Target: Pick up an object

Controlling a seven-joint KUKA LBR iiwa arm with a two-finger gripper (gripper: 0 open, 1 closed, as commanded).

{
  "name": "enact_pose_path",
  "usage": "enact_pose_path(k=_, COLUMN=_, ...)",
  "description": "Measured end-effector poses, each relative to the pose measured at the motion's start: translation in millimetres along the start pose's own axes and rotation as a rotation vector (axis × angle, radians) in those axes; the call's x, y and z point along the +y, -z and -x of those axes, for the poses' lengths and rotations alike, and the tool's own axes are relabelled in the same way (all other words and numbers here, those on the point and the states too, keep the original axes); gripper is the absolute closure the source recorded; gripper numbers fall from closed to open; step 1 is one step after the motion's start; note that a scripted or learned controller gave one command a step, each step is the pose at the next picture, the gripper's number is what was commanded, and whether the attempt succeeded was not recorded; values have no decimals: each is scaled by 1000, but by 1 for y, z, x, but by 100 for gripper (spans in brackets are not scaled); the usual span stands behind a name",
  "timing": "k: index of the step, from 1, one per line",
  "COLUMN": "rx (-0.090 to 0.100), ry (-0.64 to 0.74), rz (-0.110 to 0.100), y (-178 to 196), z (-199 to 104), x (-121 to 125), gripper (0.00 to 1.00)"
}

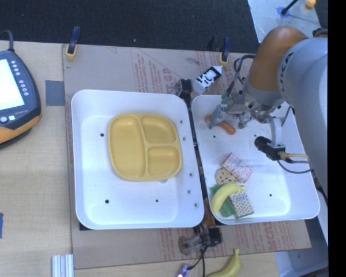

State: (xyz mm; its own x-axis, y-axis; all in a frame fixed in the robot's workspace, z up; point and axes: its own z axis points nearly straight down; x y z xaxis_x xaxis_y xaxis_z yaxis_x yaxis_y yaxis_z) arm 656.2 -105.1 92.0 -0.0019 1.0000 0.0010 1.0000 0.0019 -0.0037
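My gripper (236,118) hangs low over the far end of the right bin (300,209), and its fingers stand open. A small orange carrot-like piece (224,126) lies on the bin floor just under and beside the left finger (215,119); nothing is held between the fingers. Nearer the front of the same bin lie a red-checked packet (237,167), a round cracker (223,176), a yellow banana (224,194) and a green-edged packet (241,204).
The left bin (86,160) holds a yellow divided plate (144,146). A second banana (230,264) lies on the cardboard in front of the bins. A control pendant (8,100) sits at the far left. A black cable plug (269,148) hangs beside the arm.
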Motion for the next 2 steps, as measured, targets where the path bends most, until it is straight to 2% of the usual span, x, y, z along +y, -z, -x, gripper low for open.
enact_pose_path(k=2, rx=1, ry=1, rz=-4, y=0, z=-11, x=0, gripper=0)
